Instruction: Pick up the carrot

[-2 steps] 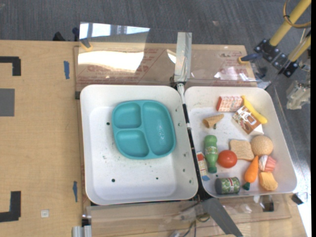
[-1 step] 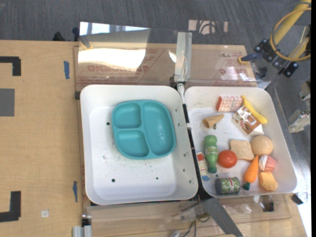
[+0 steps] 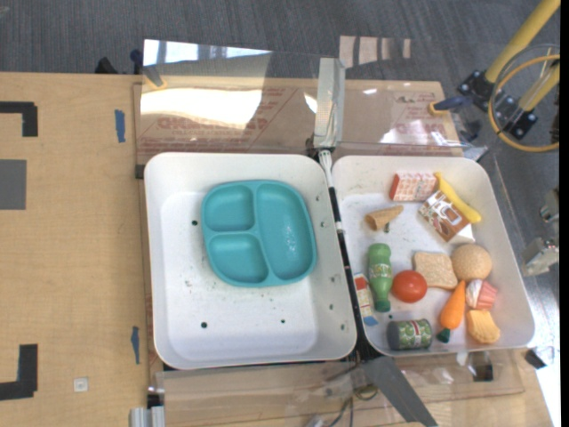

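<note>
The state of the fingers cannot be told from this view. Two shallow white bins sit side by side on the bench. The left bin (image 3: pixel 169 265) holds a teal divided plate (image 3: pixel 259 232). The right bin (image 3: pixel 502 238) is crowded with toy food. The carrot (image 3: pixel 453 305) lies in the right bin at about five o'clock, near the front right corner, slanted, with its green end pointing toward seven o'clock. It is hemmed in. A round bun (image 3: pixel 471 261) sits just beside it at twelve o'clock, and a bread slice (image 3: pixel 434 269) is at eleven. A green can (image 3: pixel 409 334) lies on its side at eight o'clock, close to the carrot's green end. A red tomato (image 3: pixel 409 286) is near at nine. A pink and white piece (image 3: pixel 483 294) appears to touch it at three. The likely trouble is this crowding: fingers coming down astride the carrot could land on the bun or the pink piece, push the carrot aside, or close on a neighbour with it. The narrow, tapered body may also slip out of a grip taken near the thin end.
</note>
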You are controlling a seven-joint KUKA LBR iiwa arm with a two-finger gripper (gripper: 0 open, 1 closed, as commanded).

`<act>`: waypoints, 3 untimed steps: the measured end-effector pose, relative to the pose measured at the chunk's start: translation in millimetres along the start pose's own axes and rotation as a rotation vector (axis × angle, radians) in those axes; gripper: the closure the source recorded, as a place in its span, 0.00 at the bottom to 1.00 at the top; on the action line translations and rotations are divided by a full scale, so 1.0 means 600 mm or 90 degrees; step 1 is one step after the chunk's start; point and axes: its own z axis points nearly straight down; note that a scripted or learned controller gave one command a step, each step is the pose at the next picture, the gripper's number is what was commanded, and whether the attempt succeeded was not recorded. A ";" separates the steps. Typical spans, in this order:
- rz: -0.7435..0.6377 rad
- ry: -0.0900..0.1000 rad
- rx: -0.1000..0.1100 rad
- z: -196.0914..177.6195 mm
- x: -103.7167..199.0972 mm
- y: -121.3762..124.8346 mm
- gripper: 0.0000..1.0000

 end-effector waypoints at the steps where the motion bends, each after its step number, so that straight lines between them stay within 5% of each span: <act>1: -0.057 -0.001 0.003 -0.054 -0.034 -0.169 1.00; 2: -0.151 0.001 0.005 -0.150 -0.006 -0.226 1.00; 3: -0.083 -0.001 -0.001 -0.003 -0.017 -0.080 1.00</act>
